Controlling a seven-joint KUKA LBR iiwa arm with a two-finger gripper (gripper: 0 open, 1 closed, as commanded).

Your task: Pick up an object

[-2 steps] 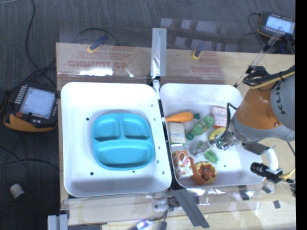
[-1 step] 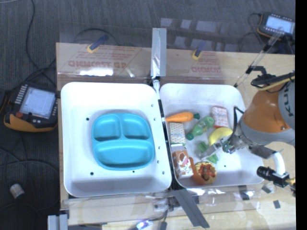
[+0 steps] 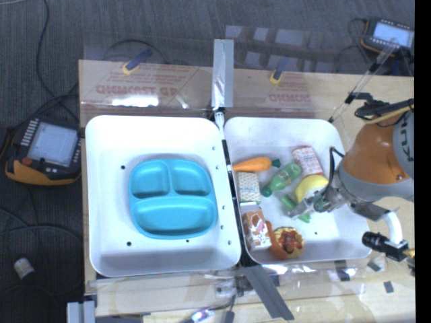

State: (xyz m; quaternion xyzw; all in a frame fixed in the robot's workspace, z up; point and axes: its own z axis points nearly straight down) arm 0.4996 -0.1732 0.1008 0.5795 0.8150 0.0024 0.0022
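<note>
Bench [image 3: 377,89]: pale wood, bearing two shallow white bins side by side.

Left bin [image 3: 108,147]: holds a blue tray [image 3: 174,197] with three compartments, lying flat at the middle.

Right bin [image 3: 323,237]: holds a loose cluster of small items.
- Carrot [image 3: 252,165]: orange, lying near the bin's left wall, upper part.
- Carton [image 3: 248,188]: pale, just below the carrot, against the left wall.
- Bottle [image 3: 281,179]: green, lying tilted, just right of the carrot's tip.
- Can [image 3: 307,160]: red and white label, upper centre, beside the bottle.
- Lemon [image 3: 310,187]: yellow, right of the bottle, touching or nearly touching the arm's working end.
- Brown pack [image 3: 256,230]: lower left, printed face up.
- Red item [image 3: 287,241]: lower centre, just right of the brown pack; kind unclear.
- Small green piece [image 3: 303,215]: below the lemon, partly hidden.

Arm [image 3: 377,163]: grey with orange band, reaching in from the right over the right bin's far side.

Gripper [image 3: 322,202]: low in the right bin, just below and right of the lemon, beside the green piece. Jaws dark and crowded among the items; released or clenched cannot be told, and nothing clearly seen between them.

Off the bench, left: orange-edged pendant [image 3: 42,152] with screen, on the floor.
</note>
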